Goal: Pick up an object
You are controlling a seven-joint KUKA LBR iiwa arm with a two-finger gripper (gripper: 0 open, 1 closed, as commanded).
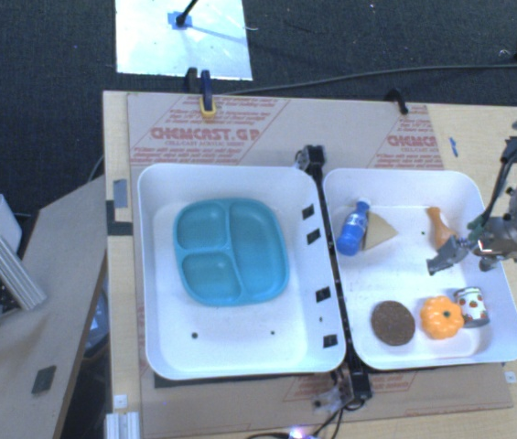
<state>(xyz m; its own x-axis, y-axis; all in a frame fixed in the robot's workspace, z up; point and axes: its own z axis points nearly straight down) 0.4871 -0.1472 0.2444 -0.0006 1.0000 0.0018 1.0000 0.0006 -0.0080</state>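
Approach was the step in hand: we saw the gripper hanging over the right bin, beside the orange bottle-shaped toy; its opening we could not tell. Next, it needed to descend onto one object.

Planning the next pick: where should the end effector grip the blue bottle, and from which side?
Grip the blue bottle across its middle, coming from above. It lies on its side, white cap up-right, with the tan wedge against its right, so close across its width, probably nearer the lower end.
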